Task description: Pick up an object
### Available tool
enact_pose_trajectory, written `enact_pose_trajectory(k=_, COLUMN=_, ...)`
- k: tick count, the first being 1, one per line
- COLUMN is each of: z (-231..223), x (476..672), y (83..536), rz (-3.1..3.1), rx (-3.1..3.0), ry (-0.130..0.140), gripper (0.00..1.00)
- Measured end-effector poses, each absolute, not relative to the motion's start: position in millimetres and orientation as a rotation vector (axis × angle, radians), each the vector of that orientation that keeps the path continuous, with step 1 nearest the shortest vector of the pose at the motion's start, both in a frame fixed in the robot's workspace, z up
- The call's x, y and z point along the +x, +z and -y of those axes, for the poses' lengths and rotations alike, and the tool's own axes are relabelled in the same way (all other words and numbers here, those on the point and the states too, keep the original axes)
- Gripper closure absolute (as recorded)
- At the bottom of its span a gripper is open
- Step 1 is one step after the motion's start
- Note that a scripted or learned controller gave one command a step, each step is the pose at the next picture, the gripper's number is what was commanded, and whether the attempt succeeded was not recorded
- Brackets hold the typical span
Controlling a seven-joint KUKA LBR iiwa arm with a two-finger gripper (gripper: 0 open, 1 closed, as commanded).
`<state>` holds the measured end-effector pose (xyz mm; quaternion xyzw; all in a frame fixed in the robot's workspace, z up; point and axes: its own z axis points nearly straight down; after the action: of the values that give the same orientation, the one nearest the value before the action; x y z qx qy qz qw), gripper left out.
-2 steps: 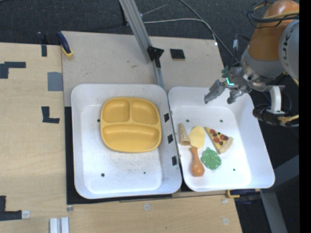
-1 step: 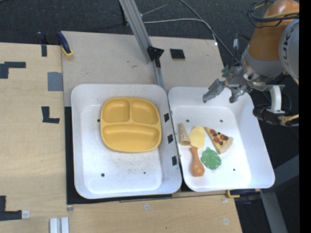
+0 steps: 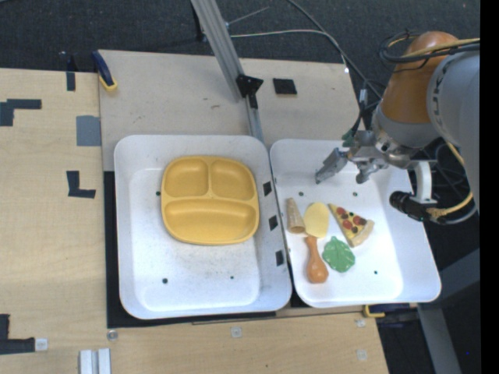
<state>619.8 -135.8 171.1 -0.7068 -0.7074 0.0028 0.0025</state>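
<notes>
End effector [image 3: 343,168], fingers spread and empty, above the right bin [image 3: 405,275]; descend squarely over the pizza slice [image 3: 352,224], clear of neighbouring toys.

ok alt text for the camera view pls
A grey and orange robot arm holds its open tool above the right bin, over a cluster of toy food including a pizza slice. The left bin holds a yellow divided plate.
</notes>
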Motion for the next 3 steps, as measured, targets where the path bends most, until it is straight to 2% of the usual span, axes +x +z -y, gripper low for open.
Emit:
enact_pose_trajectory(k=1, z=138, x=623.3, y=108, rz=2.219, rx=-2.217, ry=0.009, gripper=0.0)
enact_pose_trajectory(k=2, z=137, x=623.7, y=85, rz=2.225, rx=-2.22, ry=0.003, gripper=0.0)
enact_pose_trajectory(k=3, z=138, x=624.9, y=97, rz=2.228, rx=-2.223, ry=0.001, gripper=1.0)
